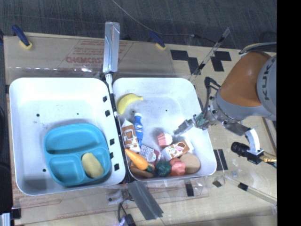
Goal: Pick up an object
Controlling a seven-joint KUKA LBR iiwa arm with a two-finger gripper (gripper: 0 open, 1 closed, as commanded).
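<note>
- My gripper hangs over the right bin, toward the rim at 3 o'clock; the arm comes in from that side. If it is open or closed I cannot tell, it is too small and blurred. I see nothing held.
- Nearest thing: small pink-white piece, just beside the tip at about 8 o'clock. Prob. a light, stiff plastic toy; I judge a grip across its short width is best.
- At 6 o'clock from the tip: flat packet, then a tan round piece. They lie crowded and touching, so it is easy to nudge a neighbour.
- Farther, 9 o'clock: blue-cap bottle, smooth, could slip. Banana at 10 o'clock, apart from the rest, an easy pick.
- Carrot at 7 o'clock, near the bin's front wall.
- Left bin: blue tray w/ a yellow potato-like item.
</note>
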